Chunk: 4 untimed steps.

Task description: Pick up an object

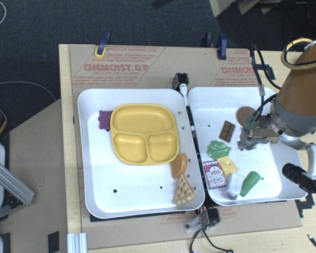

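My gripper (251, 137) hangs over the middle of the right bin (210, 101), to the right of a brown chocolate bar (227, 131) and just below a round brown disc (245, 114). Nothing visibly sits in it. Near the bin's front lie a green leafy piece (218, 149), a yellow chunk (228, 166), a pink packet (214, 174), a pale cylinder (233, 186) and a green vegetable (250, 183). The grey arm with its orange band (300, 88) covers the bin's right side.
The left bin (95, 183) holds a yellow divided plate (145, 133), a purple item (104, 119) at the plate's left edge, a brown pastry (179, 165) and a waffle wedge (184, 190). A black divider strip (188, 120) runs between the bins.
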Each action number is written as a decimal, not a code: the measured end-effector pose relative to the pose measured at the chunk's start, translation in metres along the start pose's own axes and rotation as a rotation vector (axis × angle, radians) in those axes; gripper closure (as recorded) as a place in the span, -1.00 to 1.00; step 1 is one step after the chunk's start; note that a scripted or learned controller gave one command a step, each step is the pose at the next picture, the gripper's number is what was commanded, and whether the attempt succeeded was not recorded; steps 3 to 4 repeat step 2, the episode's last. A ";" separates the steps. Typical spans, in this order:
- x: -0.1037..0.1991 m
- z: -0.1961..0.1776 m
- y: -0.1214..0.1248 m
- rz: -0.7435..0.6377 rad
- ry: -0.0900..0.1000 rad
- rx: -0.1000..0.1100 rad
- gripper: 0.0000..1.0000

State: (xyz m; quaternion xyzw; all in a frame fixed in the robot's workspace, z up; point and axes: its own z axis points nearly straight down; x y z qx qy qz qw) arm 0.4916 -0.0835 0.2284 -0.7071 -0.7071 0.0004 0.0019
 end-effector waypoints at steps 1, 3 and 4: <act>-0.011 0.002 -0.001 0.001 -0.001 0.000 1.00; -0.001 -0.006 0.010 -0.002 -0.003 -0.007 1.00; -0.001 -0.006 0.010 -0.002 -0.003 -0.007 1.00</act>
